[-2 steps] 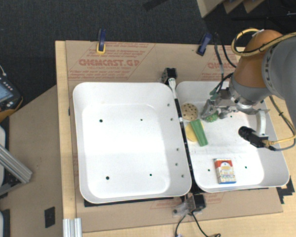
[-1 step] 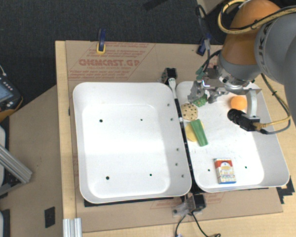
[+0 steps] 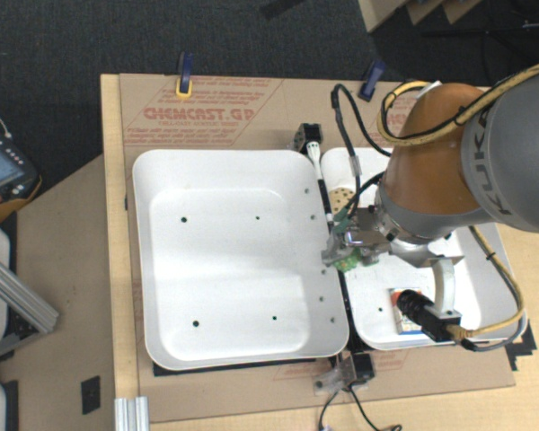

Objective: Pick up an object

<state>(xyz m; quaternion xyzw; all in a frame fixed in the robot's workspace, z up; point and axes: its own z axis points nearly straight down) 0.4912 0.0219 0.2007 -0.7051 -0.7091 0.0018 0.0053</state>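
Note:
My gripper (image 3: 346, 245) hangs low over the left edge of the right bin (image 3: 377, 330), close to the divide between the two bins. A small green thing (image 3: 347, 261) sits right at its tip; whether it is gripped or just lying beneath cannot be told. A tan disc with dark dots (image 3: 341, 197) lies further back in the right bin, just behind the gripper. A flat item in red, white and blue (image 3: 407, 321) rests near the front of that bin, partly hidden by the arm's hardware.
The left bin (image 3: 162, 178) takes up the middle of the cardboard-covered bench (image 3: 207, 106). The orange and grey arm (image 3: 449, 160) covers most of the right bin. Blue clamps (image 3: 185, 65) hold the cardboard at the back edge.

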